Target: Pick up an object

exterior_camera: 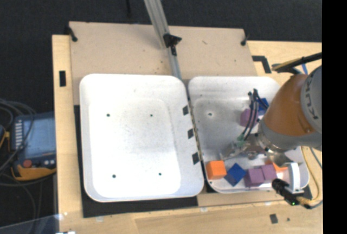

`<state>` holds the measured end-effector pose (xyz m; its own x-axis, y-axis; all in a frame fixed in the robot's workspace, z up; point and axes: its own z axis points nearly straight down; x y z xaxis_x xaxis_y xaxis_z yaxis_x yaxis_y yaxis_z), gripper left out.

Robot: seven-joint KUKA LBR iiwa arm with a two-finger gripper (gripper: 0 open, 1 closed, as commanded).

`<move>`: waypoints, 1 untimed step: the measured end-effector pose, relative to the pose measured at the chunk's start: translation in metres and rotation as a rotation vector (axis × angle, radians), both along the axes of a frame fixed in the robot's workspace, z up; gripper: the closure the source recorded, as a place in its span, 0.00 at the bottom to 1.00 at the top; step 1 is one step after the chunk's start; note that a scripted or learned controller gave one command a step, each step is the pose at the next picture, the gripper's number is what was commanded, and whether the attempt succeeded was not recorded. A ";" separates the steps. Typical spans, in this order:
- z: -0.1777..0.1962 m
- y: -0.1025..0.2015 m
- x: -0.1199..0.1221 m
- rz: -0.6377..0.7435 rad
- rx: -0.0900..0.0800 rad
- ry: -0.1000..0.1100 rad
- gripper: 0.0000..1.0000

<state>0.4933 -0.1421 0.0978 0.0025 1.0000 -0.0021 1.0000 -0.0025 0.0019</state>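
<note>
So in the overhead camera view, the arm point(290, 113) comes in from 3 o'clock and hangs low over the right bin point(217, 92), with the orange band sitting right over the wrist. The pincer point(246, 147) is down near the bin floor, but honestly I can't tell whether it's apart or together, and nothing clearly shows as gripped. The stuff to grab is bunched at the bin's 6 o'clock edge: an orange block point(216, 169), a blue block point(236, 174) just beside it, then a purple block point(259, 175). Another purple piece point(246, 117) and a blue bit point(262, 103) sit nearer 2 o'clock by the cables. The left bin point(135, 135) is on the worktop point(157, 45) at 9 o'clock.
</note>
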 end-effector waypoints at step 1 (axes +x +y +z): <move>0.011 -0.001 0.001 -0.007 0.001 -0.004 1.00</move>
